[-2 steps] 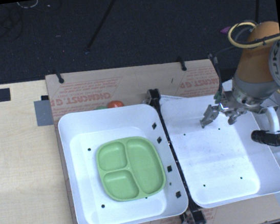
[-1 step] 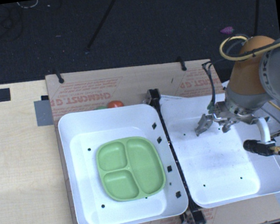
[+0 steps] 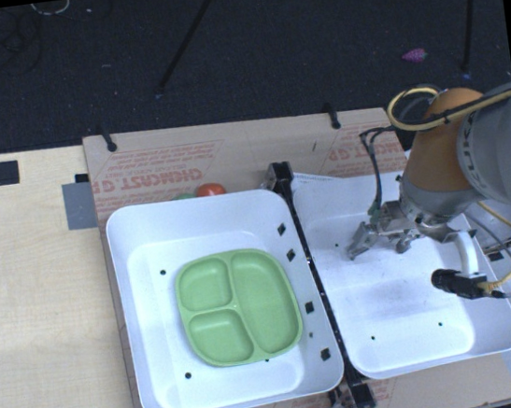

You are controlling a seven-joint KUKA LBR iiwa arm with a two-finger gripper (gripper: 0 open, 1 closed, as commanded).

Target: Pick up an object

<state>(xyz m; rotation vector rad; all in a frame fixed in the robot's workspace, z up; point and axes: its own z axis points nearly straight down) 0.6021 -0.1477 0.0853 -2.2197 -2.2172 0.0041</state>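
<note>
**Pincer low in the right bin, one green plate lying in the left**

The two-finger metal pincer hangs low over the floor of the right-hand shallow white plastic bin, in that bin's upper half, its two grey fingers pointing away from the arm toward the divider. The fingers look spread apart with nothing between them — no object is in their grasp. Behind the pincer, on the arm's side, rises the grey wrist with its orange band, and a looped yellowish cable sits above that. A black cylindrical fitting on the arm juts out below and behind the pincer, over the same bin's floor.

Across the black divider strip, well apart from the fingertips and a little lower in the view, lies one pale green plastic plate with three compartments. It rests flat near the middle of the left-hand shallow white plastic bin, clear of all four walls. That makes two bins and one plate.

Beyond the left bin's far rim, further from the pincer than the divider and higher in the view, one small red-orange rounded object peeks over the edge, resting on the brown cardboard sheet under both bins; a sliver of green shows just beside it, too small to identify. The pale wooden bench top stretches away on the far side of the left bin.
</note>
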